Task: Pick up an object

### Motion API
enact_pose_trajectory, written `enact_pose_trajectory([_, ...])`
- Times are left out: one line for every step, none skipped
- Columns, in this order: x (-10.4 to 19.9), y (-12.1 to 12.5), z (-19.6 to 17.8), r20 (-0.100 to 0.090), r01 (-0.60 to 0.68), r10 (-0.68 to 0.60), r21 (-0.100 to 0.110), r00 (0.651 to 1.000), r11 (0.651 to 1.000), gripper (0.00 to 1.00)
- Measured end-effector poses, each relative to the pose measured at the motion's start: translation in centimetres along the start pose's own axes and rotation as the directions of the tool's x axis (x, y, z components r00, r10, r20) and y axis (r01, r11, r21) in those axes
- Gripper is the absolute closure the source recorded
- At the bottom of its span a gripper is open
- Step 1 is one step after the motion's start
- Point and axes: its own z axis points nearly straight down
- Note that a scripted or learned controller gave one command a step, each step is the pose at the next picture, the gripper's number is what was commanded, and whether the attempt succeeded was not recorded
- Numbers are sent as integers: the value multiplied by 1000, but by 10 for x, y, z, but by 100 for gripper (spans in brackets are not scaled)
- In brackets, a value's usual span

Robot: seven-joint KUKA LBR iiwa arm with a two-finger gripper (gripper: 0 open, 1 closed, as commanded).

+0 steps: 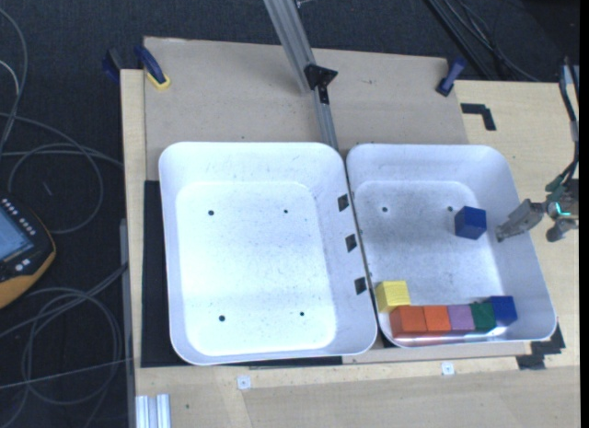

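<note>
Approach step. Your gripper [537, 221] sits at the right bin's [433, 157] right rim, fingers spread apart, nothing between them. The lone blue cube [470, 222] lies just left of it, apart from the block row [448, 316] along the near wall. Next: shift left and descend over the cube.

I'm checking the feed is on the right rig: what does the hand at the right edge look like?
Little of it is in frame. The hand shows grey metal fingers, slim and angular, reaching over the rim of the right bin. Behind them sits a small teal-green lit spot on a dark body. No cables or markings can be made out on it.
</note>
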Motion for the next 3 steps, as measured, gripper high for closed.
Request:
enact_pose_trajectory([-8,89,165,1,2,-2,1,1000,1000,0])
enact_pose_trajectory([-8,89,149,2,1,-1,-4,1000,1000,100])
enact_pose_trajectory([80,157,128,0,9,-9,-8,1000,1000,100])
